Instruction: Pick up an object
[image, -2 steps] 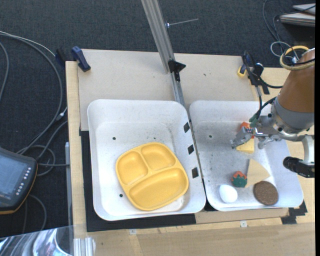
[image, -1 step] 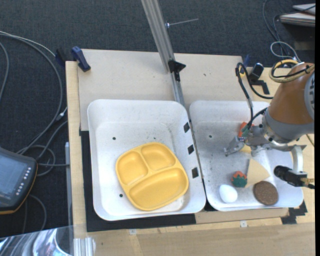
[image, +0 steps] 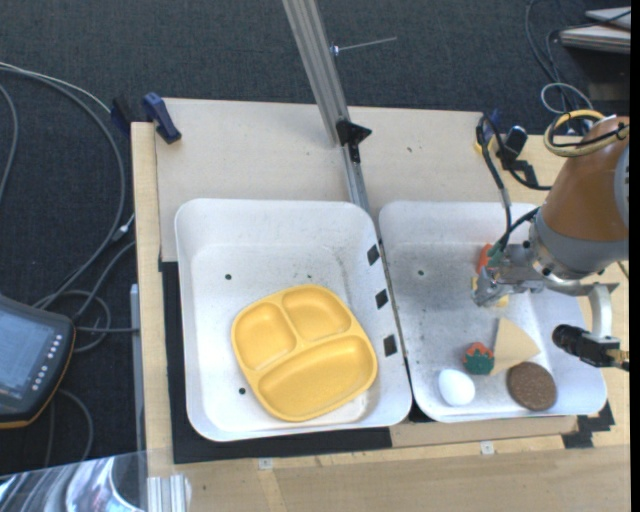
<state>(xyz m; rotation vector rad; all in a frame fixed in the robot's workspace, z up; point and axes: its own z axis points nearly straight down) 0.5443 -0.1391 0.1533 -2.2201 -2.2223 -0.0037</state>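
The right bin (image: 430, 250) holds a white egg (image: 457, 387), a brown round cookie (image: 530, 385), a pale yellow cheese wedge (image: 514, 341) and a small green and orange toy (image: 479, 358) along its near side. My gripper (image: 489, 289) hangs over the middle of that bin, just above and left of the cheese wedge. I see nothing held in it. The arm's orange band (image: 590, 195) rises behind it at the right.
The left bin (image: 200, 250) contains a yellow divided plate (image: 303, 350). A metal pole (image: 325, 70) slants down to the seam between the bins. Cables lie at the back right of the bench and on the floor at the left.
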